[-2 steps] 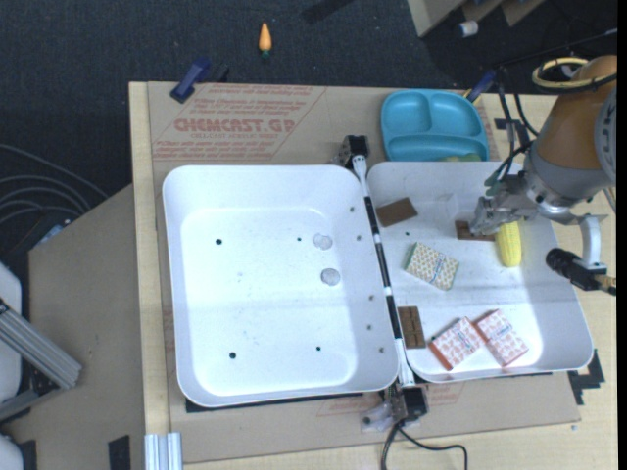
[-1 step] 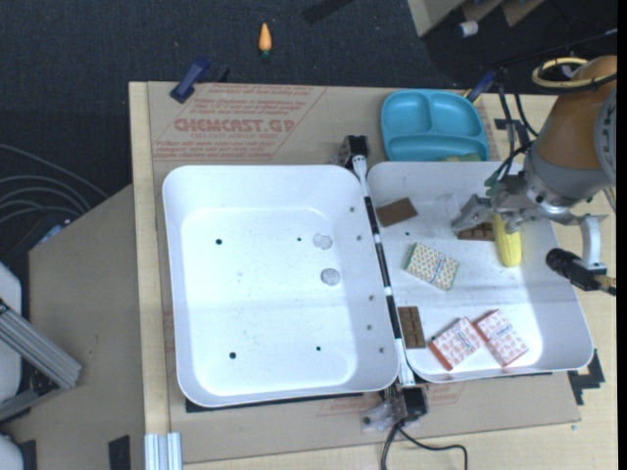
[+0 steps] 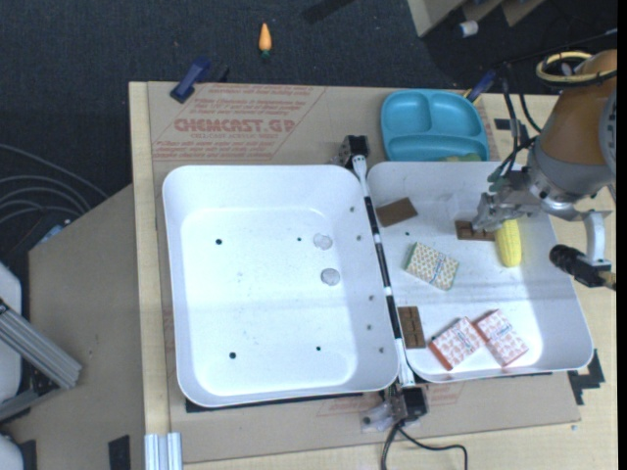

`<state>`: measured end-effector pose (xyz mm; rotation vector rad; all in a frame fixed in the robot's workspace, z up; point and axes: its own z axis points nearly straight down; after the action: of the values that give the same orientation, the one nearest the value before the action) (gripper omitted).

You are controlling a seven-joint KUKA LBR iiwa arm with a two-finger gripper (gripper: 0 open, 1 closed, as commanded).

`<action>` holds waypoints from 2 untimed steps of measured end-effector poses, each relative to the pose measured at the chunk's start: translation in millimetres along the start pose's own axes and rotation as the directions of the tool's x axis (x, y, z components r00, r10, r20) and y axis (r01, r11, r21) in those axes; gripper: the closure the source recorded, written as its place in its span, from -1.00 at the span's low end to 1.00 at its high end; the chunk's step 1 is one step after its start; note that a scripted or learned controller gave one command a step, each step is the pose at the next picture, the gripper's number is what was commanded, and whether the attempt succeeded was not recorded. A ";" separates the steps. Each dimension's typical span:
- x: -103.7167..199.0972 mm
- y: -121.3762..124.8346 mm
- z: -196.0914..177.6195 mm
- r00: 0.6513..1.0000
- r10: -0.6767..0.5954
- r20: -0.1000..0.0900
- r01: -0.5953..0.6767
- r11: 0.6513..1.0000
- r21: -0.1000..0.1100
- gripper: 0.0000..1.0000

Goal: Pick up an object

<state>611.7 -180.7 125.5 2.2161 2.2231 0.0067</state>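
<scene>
Corn cob [image 3: 509,243] — small, yellow, probably a toy — lying in the right bin [image 3: 558,306], toward its far side, just beside the tool [image 3: 493,213] and perhaps touching it. Small brown block [image 3: 468,229] on the tool's other side, partly beneath it. Hard to say which of the two is the target. Cannot tell how far open the tool is, nor whether anything is in its hold, with the tip hidden from above by wrist and housing.

Risks from here:

- Closing between cob and block: could catch both, or neither, and shove one aside.
- Rounded cob likely to roll or squirt out if pinched off-centre.
- Flat block, low against the bin floor, likely to slip under the tip unless taken by its edges.
- Descending too far: scraping the bin floor, possibly shifting the bin on the worktop [image 3: 245,125].
- Lifting on a weak pinch: dropping the thing back, maybe onto the patterned packet [image 3: 432,264] nearby.
- Little room for a sideways correction so close to the bin's far wall.

Other things well apart from the tool and unlikely to interfere: a second brown block [image 3: 396,211], a third brown block [image 3: 409,326] by the divider, and a pair of red-and-white packets [image 3: 456,343] at the near side. Blue divided plate [image 3: 436,125] outside the bins, beyond the far rim. Left bin [image 3: 196,262] well away.
</scene>
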 end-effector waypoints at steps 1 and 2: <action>0.0 -0.1 0.1 1.000 0.000 0.000 0.000 1.000 0.000 -1.00; -35.1 55.4 41.0 1.000 -0.002 -0.017 0.002 1.000 0.015 -1.00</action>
<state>667.4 -215.6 84.8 2.2298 2.2413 0.0088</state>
